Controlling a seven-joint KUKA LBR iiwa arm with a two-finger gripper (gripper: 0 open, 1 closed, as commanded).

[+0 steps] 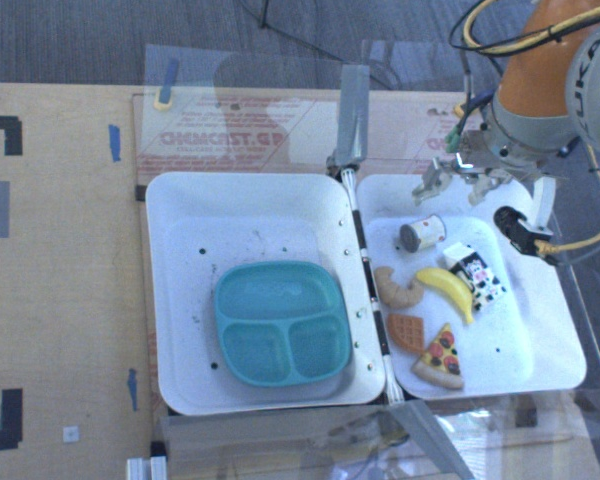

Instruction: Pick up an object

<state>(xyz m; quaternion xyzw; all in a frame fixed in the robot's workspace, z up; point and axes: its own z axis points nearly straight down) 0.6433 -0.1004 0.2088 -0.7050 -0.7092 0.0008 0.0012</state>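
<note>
The right bin (540, 353) holds several toy foods. A small silver can (421, 234) lies on its side at the far end. Nearer lie a yellow banana (450, 290), a black-and-white patterned packet (477, 273), a brown pastry (395, 286), a waffle (406, 332) and a pizza slice (439, 358). My gripper (451, 185) hangs over the bin's far edge, just beyond the can, open, with nothing between its fingers.
The left bin (180, 268) holds a teal divided plate (279, 322). A grey metal bar (352, 118) stands behind the ridge between the bins. A black cable connector (516, 230) hangs from the arm over the right bin's right side.
</note>
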